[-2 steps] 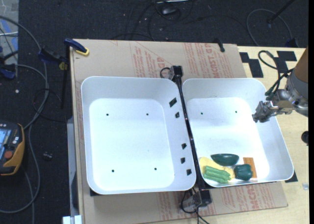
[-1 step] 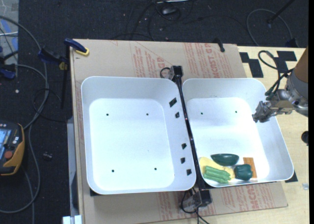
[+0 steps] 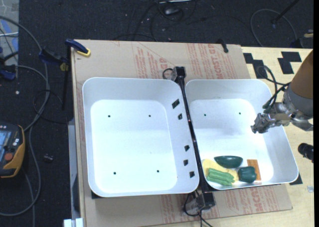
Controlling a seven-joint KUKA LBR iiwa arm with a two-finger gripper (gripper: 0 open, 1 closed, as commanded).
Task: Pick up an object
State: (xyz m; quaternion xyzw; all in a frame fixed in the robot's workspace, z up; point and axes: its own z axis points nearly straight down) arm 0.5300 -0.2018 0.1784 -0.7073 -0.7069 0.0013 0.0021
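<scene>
Brown cardboard-topped bench: carries two shallow white plastic bins side by side. Left bin: bare white floor. Right bin: objects clustered at its near edge. Grey arm's tool: above the right bin's right edge, apart from the objects; cannot tell its state. Dark green domed object. Light green ridged object, near-left corner. Teal rounded lump. Yellow flat piece. Orange flat piece.

camera view: overhead, fixed | tilted downward | mid-distance | spans both bins
</scene>
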